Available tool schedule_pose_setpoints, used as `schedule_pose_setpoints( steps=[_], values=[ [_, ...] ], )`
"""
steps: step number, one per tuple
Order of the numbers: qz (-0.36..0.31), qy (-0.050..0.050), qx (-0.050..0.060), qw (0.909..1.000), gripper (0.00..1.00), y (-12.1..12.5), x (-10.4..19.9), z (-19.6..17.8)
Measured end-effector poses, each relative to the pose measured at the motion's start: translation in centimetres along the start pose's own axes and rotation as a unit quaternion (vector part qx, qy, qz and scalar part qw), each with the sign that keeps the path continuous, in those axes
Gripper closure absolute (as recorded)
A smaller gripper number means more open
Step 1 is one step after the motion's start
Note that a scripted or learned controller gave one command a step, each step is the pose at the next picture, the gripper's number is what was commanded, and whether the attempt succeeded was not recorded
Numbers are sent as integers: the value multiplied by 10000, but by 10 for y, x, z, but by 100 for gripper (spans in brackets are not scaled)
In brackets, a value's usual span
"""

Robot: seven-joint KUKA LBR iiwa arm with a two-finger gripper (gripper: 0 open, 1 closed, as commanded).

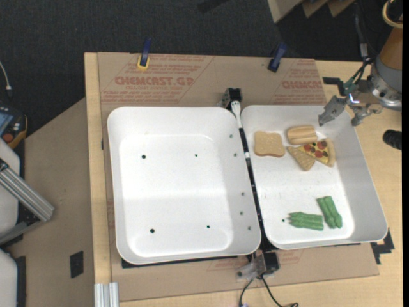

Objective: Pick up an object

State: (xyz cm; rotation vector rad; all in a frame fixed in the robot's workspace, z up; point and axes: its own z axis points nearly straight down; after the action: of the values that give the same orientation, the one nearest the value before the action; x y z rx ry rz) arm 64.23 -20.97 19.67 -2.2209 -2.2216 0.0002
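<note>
Dark carpet-looking floor surrounded a cardboard-topped bench, and the cardboard was clamped down at the back by a couple of clips. Two shallow white bins sat side by side on it, touching along the middle. The left bin had just a few small dark dots on its floor.

All the food was over in the right bin. A slice of bread lay near the top left of that bin, and just to its right was a bread roll with a pizza slice right under it, basically touching. Down near the front edge there were two green veggie pieces: one green bean pod lying roughly sideways and another green pod just beside it, angled more upright.

The gripper hung over the back right corner of the right bin, up and to the right of the bread roll. Its fingers looked spread apart, with nothing between them. It was close to the roll but not touching it.
</note>
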Motion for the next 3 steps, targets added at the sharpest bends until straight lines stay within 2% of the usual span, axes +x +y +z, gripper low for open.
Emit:
schedule_pose_setpoints(
  steps=[1,2,3],
  values=[
    [14,-40,-84,10000,0,-54,-17,-151],
    [-6,-20,-52,10000,0,-93,4,-208],
    [20,-27,-60,10000,0,-162,-4,-286]
  ],
)
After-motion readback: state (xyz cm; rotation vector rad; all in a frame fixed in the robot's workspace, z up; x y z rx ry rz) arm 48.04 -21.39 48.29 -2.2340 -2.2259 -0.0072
